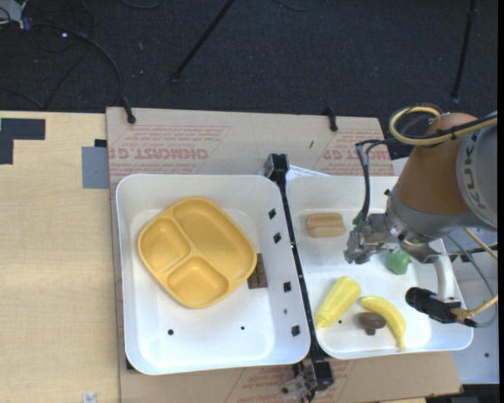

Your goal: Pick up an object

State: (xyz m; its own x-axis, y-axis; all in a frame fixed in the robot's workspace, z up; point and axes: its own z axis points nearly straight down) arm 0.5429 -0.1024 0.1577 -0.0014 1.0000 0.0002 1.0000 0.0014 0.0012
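My gripper [359,251] hangs low over the middle of the right bin [319,198], with nothing visibly between its fingers. A tan bread-like piece [325,225] lies just up and left of it. A green ball [396,262] sits close to its right side, partly hidden by the wrist. Below the gripper lie a yellow corn-like piece [337,300], a yellow banana [386,315] and a small brown object [370,321] between them.
The left bin [143,326] holds a yellow divided plate [196,250], with a small brown block [257,274] at its right edge. A ridge [289,259] separates the two bins. The arm covers the right bin's far right side.
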